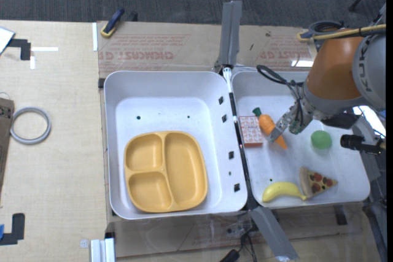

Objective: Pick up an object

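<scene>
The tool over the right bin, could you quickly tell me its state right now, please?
Tool: low in the right bin, at the carrot; open or closed cannot be told, and no grasp is visible.

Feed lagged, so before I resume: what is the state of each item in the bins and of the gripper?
Toy carrot: lying in right bin, gripper at it.
Gripper: low over carrot, no grasp visible.
Banana: lying flat.
Pizza slice: flat, beside banana.
Green ball: resting free.
Patterned block: against left wall.
Yellow divided plate: upright, left bin.
</scene>
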`<state>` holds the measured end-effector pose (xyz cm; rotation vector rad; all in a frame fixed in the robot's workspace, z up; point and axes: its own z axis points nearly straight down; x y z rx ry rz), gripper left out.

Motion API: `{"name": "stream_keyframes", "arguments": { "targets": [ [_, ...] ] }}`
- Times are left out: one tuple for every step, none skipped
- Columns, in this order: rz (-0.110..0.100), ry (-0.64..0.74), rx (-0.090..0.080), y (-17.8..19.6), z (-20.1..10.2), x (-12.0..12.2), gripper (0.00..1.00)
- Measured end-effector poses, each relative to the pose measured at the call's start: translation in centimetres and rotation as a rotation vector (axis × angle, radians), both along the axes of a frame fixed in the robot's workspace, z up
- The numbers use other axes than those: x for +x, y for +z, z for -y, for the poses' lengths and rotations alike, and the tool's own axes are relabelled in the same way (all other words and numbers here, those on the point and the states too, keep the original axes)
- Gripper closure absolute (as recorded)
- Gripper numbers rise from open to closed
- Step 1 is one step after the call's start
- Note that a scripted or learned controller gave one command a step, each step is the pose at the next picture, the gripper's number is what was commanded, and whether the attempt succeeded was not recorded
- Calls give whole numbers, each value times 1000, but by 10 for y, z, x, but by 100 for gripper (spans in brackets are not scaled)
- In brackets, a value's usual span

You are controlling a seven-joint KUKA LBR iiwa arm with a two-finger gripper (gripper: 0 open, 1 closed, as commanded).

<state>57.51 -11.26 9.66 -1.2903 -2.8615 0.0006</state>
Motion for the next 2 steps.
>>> {"name": "stream_keyframes", "arguments": {
  "targets": [
    [-1,-411,-4,104,-13,1,100],
    [0,-411,-4,104,-13,1,0]
  ]
}}
